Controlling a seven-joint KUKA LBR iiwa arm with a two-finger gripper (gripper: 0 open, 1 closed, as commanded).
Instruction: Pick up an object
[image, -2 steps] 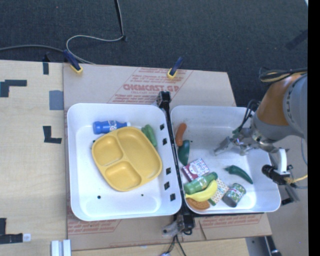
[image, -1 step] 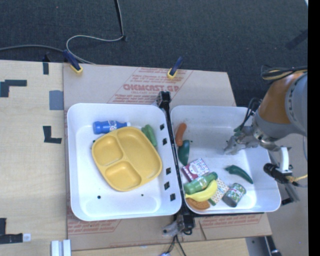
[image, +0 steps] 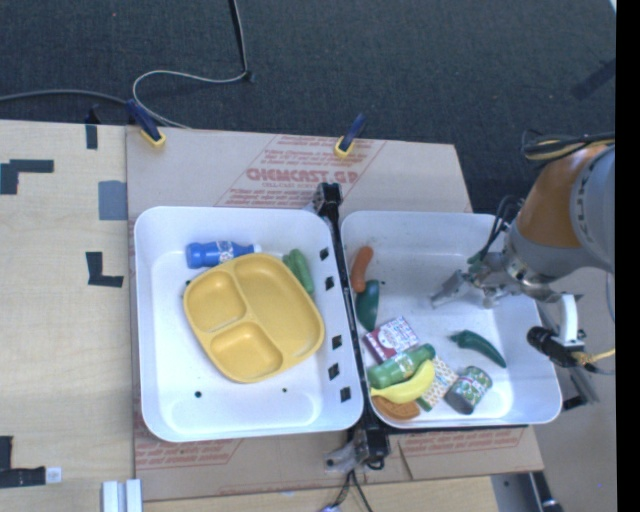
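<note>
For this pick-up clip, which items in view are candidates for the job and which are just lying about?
Near the gripper, right bin:
green pepper
small can
banana
cucumber
orange carrot

Lying about:
yellow divided tray, left bin
blue bottle
yellow clamps
black cable

So the desk (image: 60, 330) is light wood with some dark tape marks on the left. A cardboard sheet (image: 290, 170) with red print lies on it, held by two yellow-and-blue clamps (image: 147, 127) at its far edge. Two white bins (image: 165, 400) sit side by side on the cardboard.
</note>
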